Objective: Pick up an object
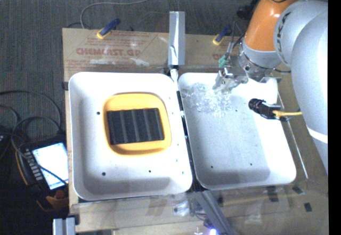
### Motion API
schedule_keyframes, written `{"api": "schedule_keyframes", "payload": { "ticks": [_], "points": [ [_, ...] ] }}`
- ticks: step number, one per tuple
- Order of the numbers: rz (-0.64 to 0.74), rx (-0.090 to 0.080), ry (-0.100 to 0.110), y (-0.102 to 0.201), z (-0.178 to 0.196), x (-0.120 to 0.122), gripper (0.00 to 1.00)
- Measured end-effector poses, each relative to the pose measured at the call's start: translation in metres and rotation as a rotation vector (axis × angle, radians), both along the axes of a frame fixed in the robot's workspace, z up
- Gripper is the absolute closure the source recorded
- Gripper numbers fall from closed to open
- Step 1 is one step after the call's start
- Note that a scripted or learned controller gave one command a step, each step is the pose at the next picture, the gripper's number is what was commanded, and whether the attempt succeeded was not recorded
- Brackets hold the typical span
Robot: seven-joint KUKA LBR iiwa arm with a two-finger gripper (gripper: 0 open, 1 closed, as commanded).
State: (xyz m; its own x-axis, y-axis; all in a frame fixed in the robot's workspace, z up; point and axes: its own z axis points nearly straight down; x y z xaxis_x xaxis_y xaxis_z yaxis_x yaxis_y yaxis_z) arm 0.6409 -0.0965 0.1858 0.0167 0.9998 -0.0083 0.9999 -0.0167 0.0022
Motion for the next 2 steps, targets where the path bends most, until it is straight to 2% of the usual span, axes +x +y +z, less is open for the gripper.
{"api": "schedule_keyframes", "payload": {
  "ticks": [1, 2],
  "points": [
    [0.002, 0.003, 0.002, 0.002, -0.001, 0.0, 0.0],
    [-0.135, 0.006, 0.003, 0.045, 0.074, -0.051, 0.0]
  ]
}}
